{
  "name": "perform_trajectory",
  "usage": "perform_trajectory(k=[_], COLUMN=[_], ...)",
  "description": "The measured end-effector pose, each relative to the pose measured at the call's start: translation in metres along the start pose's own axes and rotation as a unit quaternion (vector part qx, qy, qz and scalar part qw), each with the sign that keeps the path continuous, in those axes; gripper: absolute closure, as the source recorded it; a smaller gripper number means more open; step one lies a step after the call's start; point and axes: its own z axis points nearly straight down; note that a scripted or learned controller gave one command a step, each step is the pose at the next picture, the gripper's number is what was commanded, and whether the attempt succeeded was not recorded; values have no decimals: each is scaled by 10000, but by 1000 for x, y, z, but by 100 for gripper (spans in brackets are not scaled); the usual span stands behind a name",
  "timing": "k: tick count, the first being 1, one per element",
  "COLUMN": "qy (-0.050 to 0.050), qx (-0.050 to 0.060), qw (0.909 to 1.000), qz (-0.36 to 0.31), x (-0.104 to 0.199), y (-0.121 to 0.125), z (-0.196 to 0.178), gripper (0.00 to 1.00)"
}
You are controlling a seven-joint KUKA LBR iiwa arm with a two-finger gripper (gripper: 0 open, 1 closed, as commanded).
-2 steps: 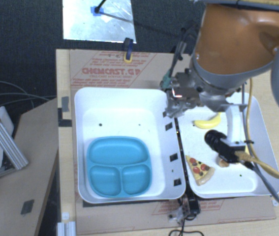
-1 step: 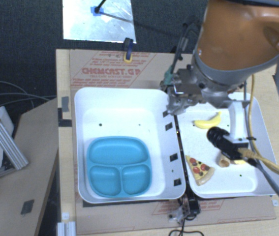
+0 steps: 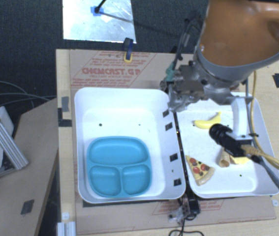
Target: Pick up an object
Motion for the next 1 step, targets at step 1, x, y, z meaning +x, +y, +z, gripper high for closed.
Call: perform_trajectory(k=[1], qy=[1], qx=[-14], qw=[10000], qz=[-28], x=[0], y=[1], z=[-11], gripper=[100])
